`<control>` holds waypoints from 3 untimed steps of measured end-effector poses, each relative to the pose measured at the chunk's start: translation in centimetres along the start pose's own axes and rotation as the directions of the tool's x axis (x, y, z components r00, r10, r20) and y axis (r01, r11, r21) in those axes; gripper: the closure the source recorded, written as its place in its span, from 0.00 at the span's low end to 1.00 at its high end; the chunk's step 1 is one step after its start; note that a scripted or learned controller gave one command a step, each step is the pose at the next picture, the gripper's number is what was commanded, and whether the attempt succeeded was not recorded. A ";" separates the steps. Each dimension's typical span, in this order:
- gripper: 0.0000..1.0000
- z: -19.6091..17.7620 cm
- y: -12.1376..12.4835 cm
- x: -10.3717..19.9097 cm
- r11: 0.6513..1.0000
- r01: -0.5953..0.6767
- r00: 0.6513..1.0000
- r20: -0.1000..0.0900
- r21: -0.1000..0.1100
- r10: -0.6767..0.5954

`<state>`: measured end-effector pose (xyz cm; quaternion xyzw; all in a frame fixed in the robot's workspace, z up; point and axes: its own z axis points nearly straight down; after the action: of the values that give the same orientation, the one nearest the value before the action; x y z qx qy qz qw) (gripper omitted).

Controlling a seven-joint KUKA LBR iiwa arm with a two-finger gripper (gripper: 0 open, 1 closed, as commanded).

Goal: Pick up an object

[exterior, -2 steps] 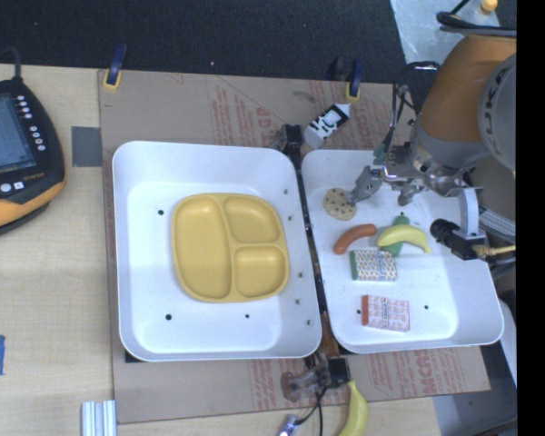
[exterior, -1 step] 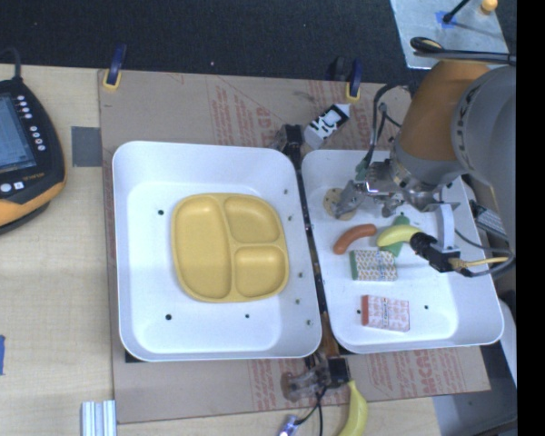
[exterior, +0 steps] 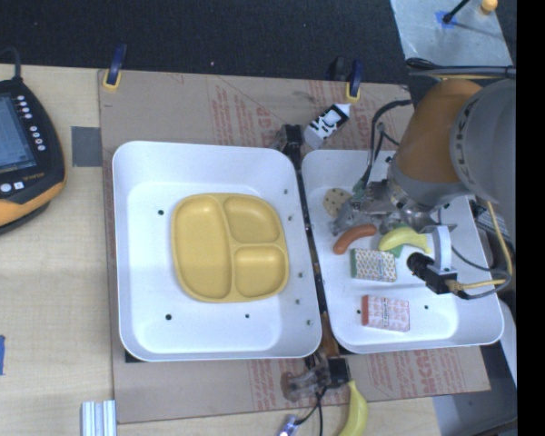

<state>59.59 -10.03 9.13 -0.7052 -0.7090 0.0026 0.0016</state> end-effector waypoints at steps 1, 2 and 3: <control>0.00 -6.8 5.0 -0.6 1.000 -0.002 1.000 -0.001 -0.004 0.002; 0.00 -0.5 2.2 -0.4 1.000 0.000 1.000 -0.001 0.001 0.000; 0.00 0.0 -1.5 -0.3 1.000 0.001 1.000 0.000 -0.001 -0.001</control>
<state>58.11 -10.30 9.14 -0.7049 -0.7093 0.0024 0.0015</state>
